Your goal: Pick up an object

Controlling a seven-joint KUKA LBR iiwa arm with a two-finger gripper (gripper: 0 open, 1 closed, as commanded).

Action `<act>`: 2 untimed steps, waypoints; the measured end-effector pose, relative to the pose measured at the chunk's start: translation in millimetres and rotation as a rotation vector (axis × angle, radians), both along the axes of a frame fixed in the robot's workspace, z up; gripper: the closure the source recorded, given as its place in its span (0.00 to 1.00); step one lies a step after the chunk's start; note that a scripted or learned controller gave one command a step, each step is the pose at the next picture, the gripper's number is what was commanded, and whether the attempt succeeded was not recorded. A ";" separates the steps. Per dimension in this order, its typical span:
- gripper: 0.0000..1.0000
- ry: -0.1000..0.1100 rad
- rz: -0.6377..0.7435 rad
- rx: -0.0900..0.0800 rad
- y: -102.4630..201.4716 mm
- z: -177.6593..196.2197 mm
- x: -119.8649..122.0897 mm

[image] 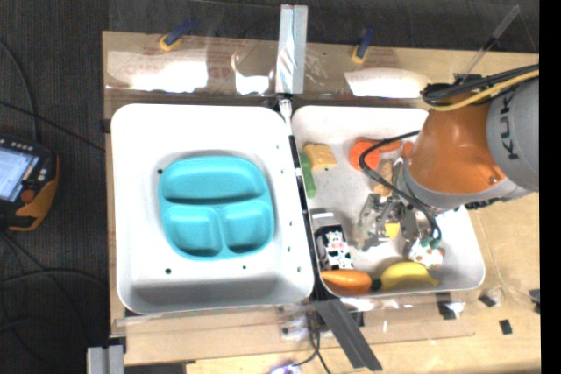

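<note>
Both white bins [131, 188] look like smooth, slightly glossy plastic. At nine o'clock in the view, the turquoise tray [215, 204] has a smooth plastic sheen with soft highlights. The bench [513, 276] is pale raw wood, matt and grainy. At twelve o'clock, clear glossy film [237, 66] lies taped over the wood. The arm's orange band [451, 153] is smooth, satiny plastic. At five o'clock, the banana [408, 274] and carrot [346, 280] look like shiny moulded plastic.

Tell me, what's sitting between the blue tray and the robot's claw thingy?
In the camera view, between the blue tray and the end effector lie the bins' white walls and a small black-and-white object.
</note>
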State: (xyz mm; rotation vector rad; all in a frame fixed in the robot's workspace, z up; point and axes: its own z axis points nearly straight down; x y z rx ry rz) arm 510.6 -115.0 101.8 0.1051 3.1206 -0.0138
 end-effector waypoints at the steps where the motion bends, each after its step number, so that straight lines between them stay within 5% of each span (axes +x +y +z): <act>1: 0.00 0.000 0.000 0.000 0.0 -0.1 -0.1; 2: 0.00 0.013 -0.035 0.006 6.4 -11.6 12.5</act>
